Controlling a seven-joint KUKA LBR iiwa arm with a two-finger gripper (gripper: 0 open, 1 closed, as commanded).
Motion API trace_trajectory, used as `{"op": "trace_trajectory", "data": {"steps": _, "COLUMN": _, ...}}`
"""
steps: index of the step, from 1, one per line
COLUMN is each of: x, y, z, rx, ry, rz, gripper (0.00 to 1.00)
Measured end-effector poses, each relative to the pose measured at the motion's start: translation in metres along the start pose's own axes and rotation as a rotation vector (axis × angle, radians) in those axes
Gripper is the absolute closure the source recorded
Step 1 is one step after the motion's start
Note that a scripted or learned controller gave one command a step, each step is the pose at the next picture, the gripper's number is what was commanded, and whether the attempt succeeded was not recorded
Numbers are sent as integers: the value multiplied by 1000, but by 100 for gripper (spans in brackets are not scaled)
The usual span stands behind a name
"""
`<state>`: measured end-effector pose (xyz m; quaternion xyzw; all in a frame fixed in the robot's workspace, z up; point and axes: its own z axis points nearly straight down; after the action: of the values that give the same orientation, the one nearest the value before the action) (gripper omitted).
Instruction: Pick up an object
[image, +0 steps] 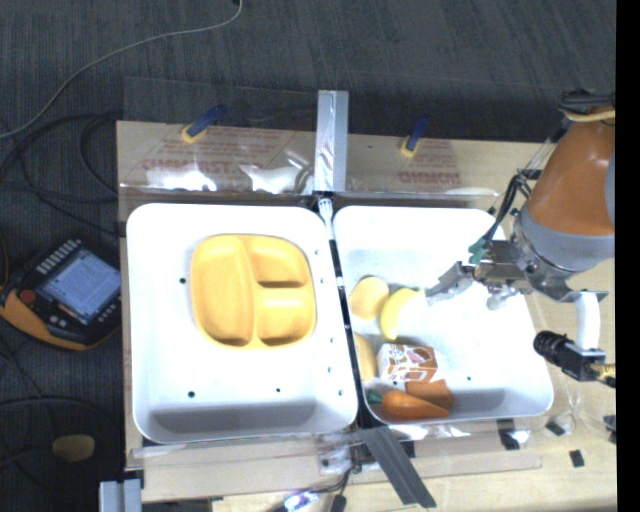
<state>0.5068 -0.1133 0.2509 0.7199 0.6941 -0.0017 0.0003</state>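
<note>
Grey arm (570, 240), orange band above wrist, thin dark cables (left side), metal end effector (445, 288)

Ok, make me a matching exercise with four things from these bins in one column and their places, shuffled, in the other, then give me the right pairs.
Things:
1. yellow divided tray
2. carrot
3. small carton
4. pale yellow round pieces

Places:
A. along the front wall of the right bin
B. near the right bin's left wall, towards the middle
C. in the middle of the left bin
D. just behind the carrot in the right bin

Pairs: 1-C, 2-A, 3-D, 4-B
</note>
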Motion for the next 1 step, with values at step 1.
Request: {"op": "trace_trajectory", "data": {"steps": 1, "x": 10, "y": 26, "z": 157, "rx": 0, "ry": 1, "rz": 61, "gripper": 0}}
